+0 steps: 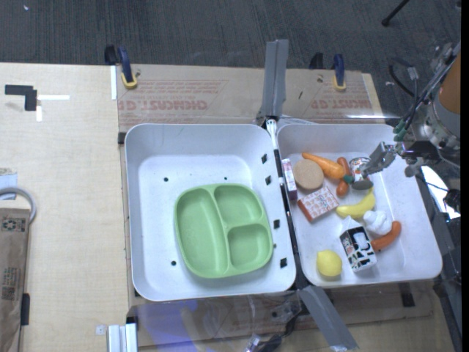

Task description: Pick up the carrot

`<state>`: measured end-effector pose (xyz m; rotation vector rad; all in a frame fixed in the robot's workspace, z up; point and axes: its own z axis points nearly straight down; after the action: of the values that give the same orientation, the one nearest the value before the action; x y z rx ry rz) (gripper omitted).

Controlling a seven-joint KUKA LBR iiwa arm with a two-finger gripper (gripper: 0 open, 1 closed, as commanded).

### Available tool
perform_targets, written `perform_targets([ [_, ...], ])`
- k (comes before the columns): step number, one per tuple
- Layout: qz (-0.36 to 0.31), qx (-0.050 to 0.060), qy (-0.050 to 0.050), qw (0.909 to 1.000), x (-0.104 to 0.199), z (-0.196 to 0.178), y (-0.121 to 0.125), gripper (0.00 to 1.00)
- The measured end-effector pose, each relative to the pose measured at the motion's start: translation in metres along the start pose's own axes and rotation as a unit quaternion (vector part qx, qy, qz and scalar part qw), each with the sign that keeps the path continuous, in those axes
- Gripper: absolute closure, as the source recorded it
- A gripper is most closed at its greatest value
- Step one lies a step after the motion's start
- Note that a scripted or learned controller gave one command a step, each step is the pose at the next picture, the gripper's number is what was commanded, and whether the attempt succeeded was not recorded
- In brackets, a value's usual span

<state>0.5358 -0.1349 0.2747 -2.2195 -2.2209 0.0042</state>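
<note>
Camera view: the carrot (326,163) lies in the right bin (425,266), near its back, beside a round cookie (308,174). The gripper (375,160) hovers just right of it; whether it is spread or closed cannot be told.

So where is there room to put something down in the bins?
The left bin has bare floor all around the green tray, widest along the back. In the right bin the toys crowd the middle, carrot included; only the far right strip stays bare.
</note>
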Motion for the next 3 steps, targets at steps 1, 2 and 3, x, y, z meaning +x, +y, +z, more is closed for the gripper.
perform_targets([
  [1, -0.104, 0.000, 0.000, 0.9946, 0.024, 0.085, 0.047, 0.00],
  [2, -0.226, -0.006, -0.002, 0.9741, 0.009, 0.168, 0.097, 0.00],
  [3, -0.223, -0.006, -0.002, 0.9747, 0.007, 0.159, 0.097, 1.00],
])
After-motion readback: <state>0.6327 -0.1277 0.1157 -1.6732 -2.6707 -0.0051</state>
